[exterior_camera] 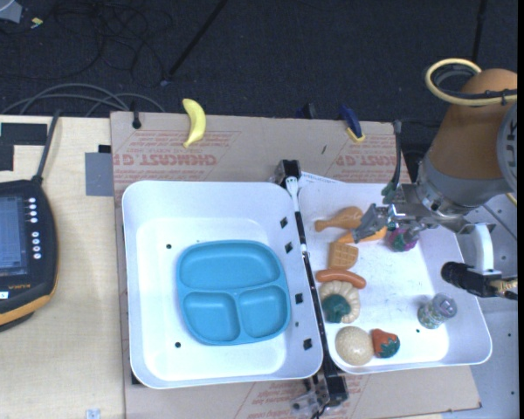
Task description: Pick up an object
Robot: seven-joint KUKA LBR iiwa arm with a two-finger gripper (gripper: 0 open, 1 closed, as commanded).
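Observation:
My gripper (373, 225) hangs low over the upper middle of the right bin (458, 343). It sits right above a small orange piece (377, 231), with a tan drumstick (340, 221) just to its left and a purple and green toy (403, 239) just to its right. Whether it touches any of them cannot be told. Below it lie a waffle-like piece (342, 254), a hot dog (341, 278), a teal lump on a cream shell (338, 306), a cream ball (354, 346), a red and teal toy (385, 343) and a clear glassy object (436, 312).
The left bin (148, 234) holds a blue divided plate (231, 291). A yellow banana (194, 121) lies on the cardboard behind the bins. A control pendant (13, 251) rests at the far left. A black clip divider (295, 243) joins the bins.

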